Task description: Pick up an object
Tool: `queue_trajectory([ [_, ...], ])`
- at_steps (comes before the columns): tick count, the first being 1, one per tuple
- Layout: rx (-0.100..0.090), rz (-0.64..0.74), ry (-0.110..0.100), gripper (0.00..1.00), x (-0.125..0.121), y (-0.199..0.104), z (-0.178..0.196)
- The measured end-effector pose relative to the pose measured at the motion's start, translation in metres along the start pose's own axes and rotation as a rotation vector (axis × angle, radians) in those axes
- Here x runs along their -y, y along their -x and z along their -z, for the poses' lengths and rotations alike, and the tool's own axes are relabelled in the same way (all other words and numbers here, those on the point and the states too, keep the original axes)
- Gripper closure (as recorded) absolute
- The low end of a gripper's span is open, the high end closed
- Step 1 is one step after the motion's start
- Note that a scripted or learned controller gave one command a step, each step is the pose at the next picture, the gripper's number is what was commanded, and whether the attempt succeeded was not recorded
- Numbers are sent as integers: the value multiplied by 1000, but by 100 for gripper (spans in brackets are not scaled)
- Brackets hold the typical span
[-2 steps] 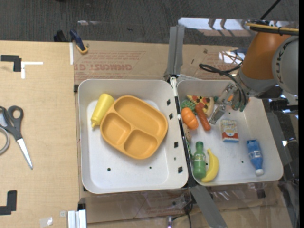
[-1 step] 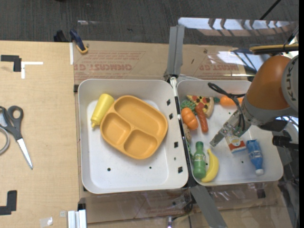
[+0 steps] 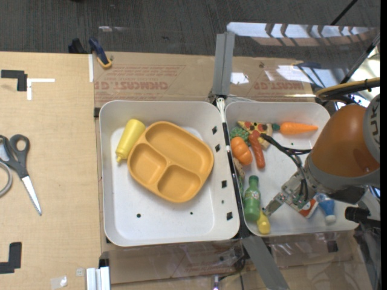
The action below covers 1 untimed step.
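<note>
A: We're looking down on the two bins; the arm (image 3: 347, 144), with its orange band, reaches in from the right and hangs over the right bin (image 3: 275, 110), down near its near-right part

B: And the gripper (image 3: 289, 197)?

A: Low over the bin floor, pointing left and toward the near side; its metal fingers (image 3: 273, 204) are angled toward the green bottle (image 3: 251, 197); I cannot tell how wide they stand, and nothing is visible between them

B: What lies around it?

A: The green bottle lies lengthways along the left wall of the right bin, with a small yellow piece (image 3: 263, 225) just beyond its near end; just right of the gripper sit a red-and-white item (image 3: 309, 208) and a blue-and-white tube (image 3: 326, 207), close together

B: Further back?

A: An orange carrot (image 3: 297, 127) lies at the far side; left of it a pizza slice (image 3: 253, 127); below that an orange fruit (image 3: 241, 152) beside a red sausage (image 3: 259, 153); a black cable (image 3: 284, 150) runs across them toward the wrist

B: And the left bin (image 3: 115, 210)?

A: A yellow divided plate (image 3: 170, 161) sits in its middle, tilted; a yellow bottle (image 3: 129, 139) lies touching its far-left edge; off on the bench to the left, scissors (image 3: 22, 168)
</note>
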<state>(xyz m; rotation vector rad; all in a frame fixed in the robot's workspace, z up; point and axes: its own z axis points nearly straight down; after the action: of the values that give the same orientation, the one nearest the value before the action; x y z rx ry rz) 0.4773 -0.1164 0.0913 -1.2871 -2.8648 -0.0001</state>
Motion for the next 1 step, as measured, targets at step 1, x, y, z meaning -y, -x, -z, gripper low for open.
queue_trajectory([
  [1,4,-48,1,0,-82,58,1],
])
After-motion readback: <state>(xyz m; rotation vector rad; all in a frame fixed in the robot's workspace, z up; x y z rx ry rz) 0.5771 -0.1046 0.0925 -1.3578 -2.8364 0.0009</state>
